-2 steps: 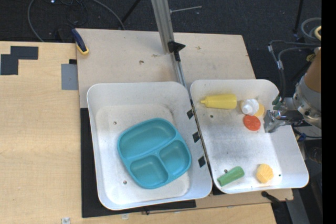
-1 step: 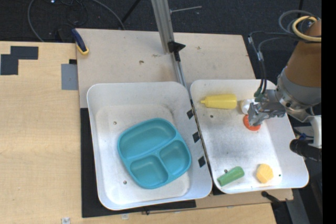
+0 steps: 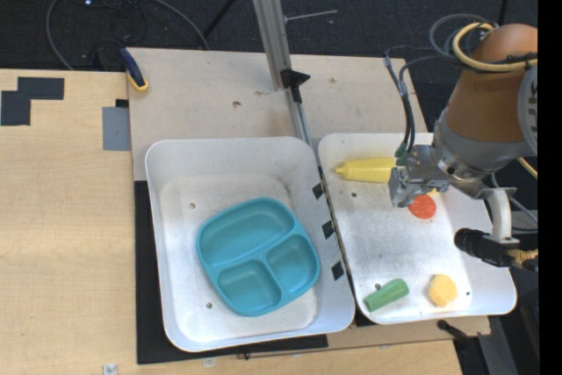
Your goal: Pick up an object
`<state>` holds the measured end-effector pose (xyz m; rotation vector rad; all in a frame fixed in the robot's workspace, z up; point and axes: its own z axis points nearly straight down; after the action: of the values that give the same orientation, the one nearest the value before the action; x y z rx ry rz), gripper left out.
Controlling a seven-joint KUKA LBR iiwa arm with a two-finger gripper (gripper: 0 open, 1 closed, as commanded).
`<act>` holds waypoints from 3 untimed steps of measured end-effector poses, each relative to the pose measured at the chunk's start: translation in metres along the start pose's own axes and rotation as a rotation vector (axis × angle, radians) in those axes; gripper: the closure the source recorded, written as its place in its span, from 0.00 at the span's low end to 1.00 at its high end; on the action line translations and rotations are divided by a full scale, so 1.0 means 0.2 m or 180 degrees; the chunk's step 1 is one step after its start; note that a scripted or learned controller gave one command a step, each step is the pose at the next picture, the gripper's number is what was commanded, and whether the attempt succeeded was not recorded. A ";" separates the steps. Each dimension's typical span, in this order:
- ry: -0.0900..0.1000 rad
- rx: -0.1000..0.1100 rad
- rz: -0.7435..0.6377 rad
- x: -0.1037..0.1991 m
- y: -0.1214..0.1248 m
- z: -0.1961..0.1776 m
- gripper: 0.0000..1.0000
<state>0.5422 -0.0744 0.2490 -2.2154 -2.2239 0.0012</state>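
The right bin (image 3: 378, 250) holds a yellow bottle-shaped toy (image 3: 364, 171) at its back, a red-orange round piece (image 3: 424, 207) further right, a green cylinder (image 3: 386, 294) at the front and a yellow lump (image 3: 443, 290) beside it. My gripper (image 3: 406, 193) hangs low over the right bin, just right of the yellow bottle's base and at the left edge of the red-orange piece. The wrist above hides its fingers.
A teal divided plate (image 3: 256, 255) lies in the left bin (image 3: 176, 189). An upright aluminium post (image 3: 268, 22) stands behind the bins. A black divider with clips (image 3: 327, 228) runs between the two bins. Cables trail from the arm at the right.
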 end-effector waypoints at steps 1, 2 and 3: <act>-0.0003 -0.0002 0.0000 0.23 0.13 0.01 1.00; 0.0000 -0.0003 -0.0003 0.47 0.22 0.00 1.00; -0.0004 0.0001 0.0001 0.67 0.28 0.06 1.00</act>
<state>0.5981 0.0603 0.2364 -2.2161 -2.2240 0.0030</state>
